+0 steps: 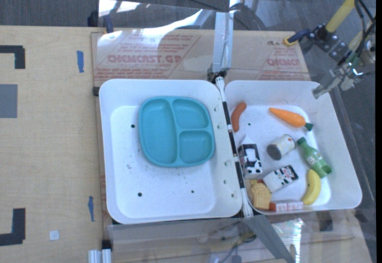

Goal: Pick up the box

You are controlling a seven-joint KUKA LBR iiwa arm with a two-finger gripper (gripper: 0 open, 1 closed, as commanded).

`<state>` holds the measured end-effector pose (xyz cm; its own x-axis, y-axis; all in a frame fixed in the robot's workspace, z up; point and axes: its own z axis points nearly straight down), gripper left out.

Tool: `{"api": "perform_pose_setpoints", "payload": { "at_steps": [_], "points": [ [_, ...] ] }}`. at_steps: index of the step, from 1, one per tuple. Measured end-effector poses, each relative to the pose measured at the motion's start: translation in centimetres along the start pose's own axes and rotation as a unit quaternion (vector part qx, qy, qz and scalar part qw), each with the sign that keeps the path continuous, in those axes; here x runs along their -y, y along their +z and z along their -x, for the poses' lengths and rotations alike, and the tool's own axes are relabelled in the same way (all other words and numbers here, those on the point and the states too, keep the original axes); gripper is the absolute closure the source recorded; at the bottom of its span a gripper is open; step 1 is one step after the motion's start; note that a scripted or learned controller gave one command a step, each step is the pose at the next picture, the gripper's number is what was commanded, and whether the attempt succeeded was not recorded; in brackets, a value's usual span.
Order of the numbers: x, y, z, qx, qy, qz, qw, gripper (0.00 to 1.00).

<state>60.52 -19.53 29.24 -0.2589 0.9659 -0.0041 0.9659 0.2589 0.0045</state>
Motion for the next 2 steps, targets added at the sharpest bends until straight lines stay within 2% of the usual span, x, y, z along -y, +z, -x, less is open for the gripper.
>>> {"api": "perform_pose_setpoints", "payload": {
  "at_steps": [1, 2],
  "points": [
    [3.8, 16.7, -2.2, 0.0, 0.165, 0.006, 0.9863, 0.0],
    [5.0, 20.3, -8.5, 0.0, 0.343, 0.003, 0.9392, 0.0]
  ]
}}
